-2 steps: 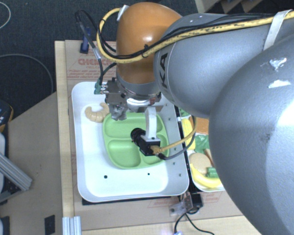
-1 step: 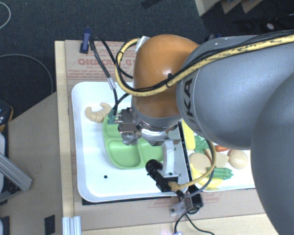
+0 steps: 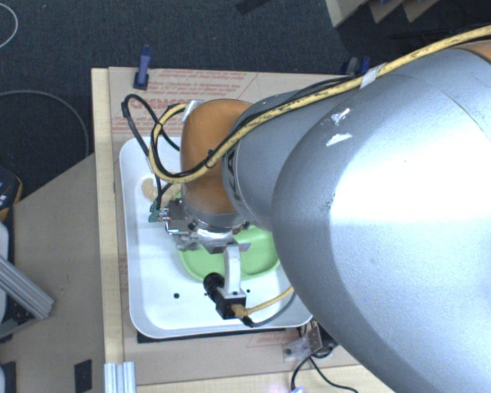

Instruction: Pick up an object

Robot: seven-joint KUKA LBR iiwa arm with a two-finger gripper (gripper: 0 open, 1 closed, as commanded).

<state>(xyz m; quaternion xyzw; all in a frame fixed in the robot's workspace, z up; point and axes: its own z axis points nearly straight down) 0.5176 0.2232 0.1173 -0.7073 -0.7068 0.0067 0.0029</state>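
Note:
A pale green, rounded object point(image 3: 260, 250) lies in the middle of the left white bin point(image 3: 147, 301), partly hidden under my wrist. My gripper point(image 3: 203, 229) points straight down over the green object's left part, below the orange band, and the wrist covers the place where they meet. A small tan object point(image 3: 150, 188) sits against the bin's left wall, just left of the gripper.
My grey arm covers the right side of the view, including the right bin. Bare white floor shows in the left bin's front left corner, with a small dark speck point(image 3: 177, 295) on it. A blue clamp point(image 3: 142, 65) sits on the bench's far edge.

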